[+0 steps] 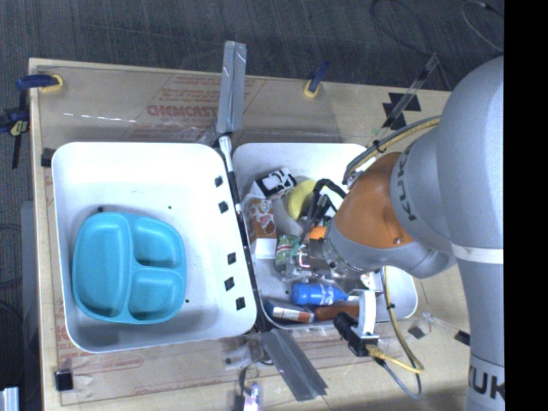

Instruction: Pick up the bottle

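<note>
Dark carpet surrounds a pale wooden bench (128, 101) seen from above at a slant. Two shallow white bins sit side by side on it, split by a grey divider bar (231, 88). In the left bin (128, 165) lies a light blue plate (128, 266) with three compartments, toward the bin's left and near side.

In the right bin (330, 154) a jumble of small things crowds the left half: a black-and-white item (276, 181), a yellow round object (300, 199), a brown packet (261, 219), and a red-tipped marker (288, 313) along the near wall. A blue bottle (315, 294) lies on its side near that front wall, just above the marker.

From the right, the grey arm (475, 195) with its orange band (368, 208) reaches down over this bin. Its gripper (300, 259) seems to sit just above the bottle among the clutter, though the wrist hides much of it; whether the jaws are apart or together cannot be told.
</note>
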`<state>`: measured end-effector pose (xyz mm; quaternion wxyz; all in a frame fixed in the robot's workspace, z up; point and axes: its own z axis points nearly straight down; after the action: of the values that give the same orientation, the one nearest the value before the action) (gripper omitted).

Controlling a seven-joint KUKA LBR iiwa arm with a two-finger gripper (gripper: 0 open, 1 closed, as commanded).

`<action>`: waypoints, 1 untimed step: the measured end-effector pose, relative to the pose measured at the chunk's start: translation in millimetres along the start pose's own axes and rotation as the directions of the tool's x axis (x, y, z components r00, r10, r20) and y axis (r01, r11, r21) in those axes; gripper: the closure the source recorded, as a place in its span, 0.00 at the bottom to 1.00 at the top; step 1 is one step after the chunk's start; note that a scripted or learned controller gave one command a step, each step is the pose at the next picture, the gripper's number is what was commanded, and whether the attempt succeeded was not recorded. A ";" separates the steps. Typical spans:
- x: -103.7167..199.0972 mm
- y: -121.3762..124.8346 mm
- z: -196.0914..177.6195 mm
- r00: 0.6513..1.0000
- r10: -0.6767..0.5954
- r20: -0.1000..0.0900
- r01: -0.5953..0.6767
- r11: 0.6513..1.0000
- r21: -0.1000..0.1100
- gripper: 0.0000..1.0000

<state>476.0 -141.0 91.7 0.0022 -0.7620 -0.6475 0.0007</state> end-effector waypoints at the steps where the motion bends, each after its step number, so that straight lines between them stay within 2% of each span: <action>1: 0.2 0.4 -0.2 1.000 0.000 0.000 0.000 1.000 -0.001 0.00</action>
<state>476.4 -140.8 91.9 0.0017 -0.7621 -0.6475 0.0003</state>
